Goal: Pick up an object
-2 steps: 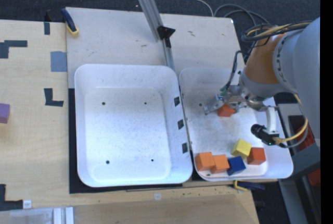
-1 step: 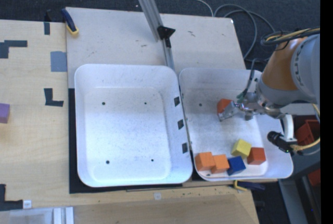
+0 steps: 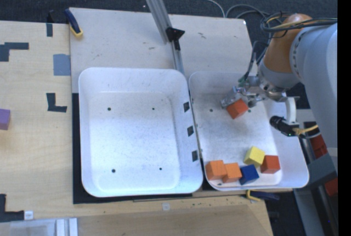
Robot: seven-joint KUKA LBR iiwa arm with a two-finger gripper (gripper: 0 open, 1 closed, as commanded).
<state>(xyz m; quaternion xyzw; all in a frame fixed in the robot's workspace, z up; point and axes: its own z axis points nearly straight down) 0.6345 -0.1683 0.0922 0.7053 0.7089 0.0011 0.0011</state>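
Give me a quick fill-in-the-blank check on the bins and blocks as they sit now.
1. The pincer is over the ____ bin.
2. The block at the pincer is ____.
3. Between the orange blocks and the red block, under the yellow block, lies a ____ block.

Missing words: right; orange; blue

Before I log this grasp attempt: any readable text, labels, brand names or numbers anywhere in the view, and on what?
None can be read.
Bottom edge of the bench: a small white tag, too small and blurred to make out.
The blocks, including the orange block at the hand, the two white bins and the arm carry no visible lettering.
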